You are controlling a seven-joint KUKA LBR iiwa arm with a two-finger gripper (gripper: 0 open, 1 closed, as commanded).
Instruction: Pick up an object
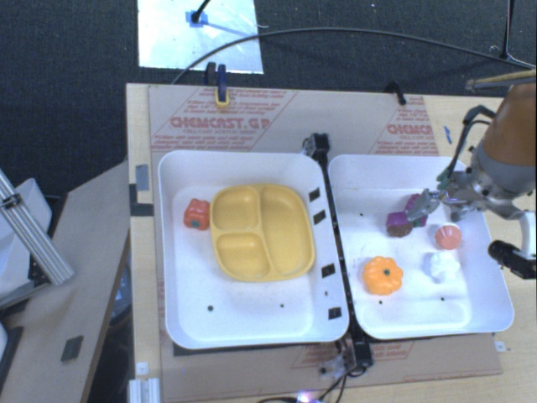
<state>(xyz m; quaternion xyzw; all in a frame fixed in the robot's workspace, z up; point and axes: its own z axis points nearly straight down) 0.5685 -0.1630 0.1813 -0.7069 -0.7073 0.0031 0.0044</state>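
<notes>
In the right bin [470, 313] lie a purple eggplant-like toy [401, 222], an orange pumpkin [383, 275], a pink-orange ball [448, 237] and a small white object [439, 264]. My gripper [431, 200] reaches in from the right and sits low, right against the upper right end of the purple toy. The wrist hides how the gripper meets the toy. The pumpkin lies below and to the left of the gripper, the ball just below it.
The left bin [180, 309] holds a yellow divided plate [258, 232] and a small red pepper toy [196, 214] to its left. A black-clipped divider [329, 225] runs between the bins. A black part of the arm [513, 257] overhangs the right bin's right edge.
</notes>
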